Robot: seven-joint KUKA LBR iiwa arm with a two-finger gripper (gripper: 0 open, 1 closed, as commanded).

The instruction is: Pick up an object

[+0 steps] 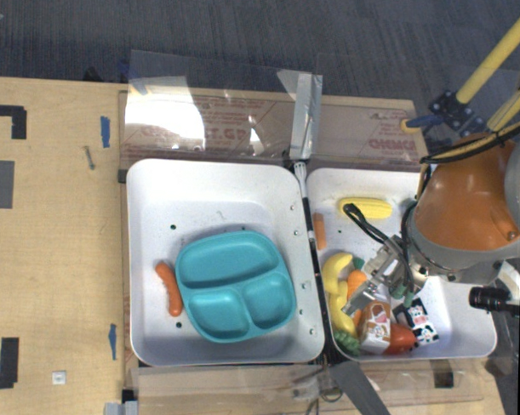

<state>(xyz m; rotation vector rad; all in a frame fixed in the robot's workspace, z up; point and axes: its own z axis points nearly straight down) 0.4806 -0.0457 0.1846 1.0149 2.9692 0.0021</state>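
Wooden bench (54, 238), right bin (468, 337) packed tight: tool (372, 287) down in toy food (359, 304), grip state unreadable, likely snags neighbours or slips.

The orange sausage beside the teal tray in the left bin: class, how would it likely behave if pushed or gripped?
The orange sausage looks rounded and long, so it may roll sideways. Its glossy skin suggests it could slip between fingers.

Wooden bench (44, 280) bears two white bins (158, 199) (468, 337) side by side.
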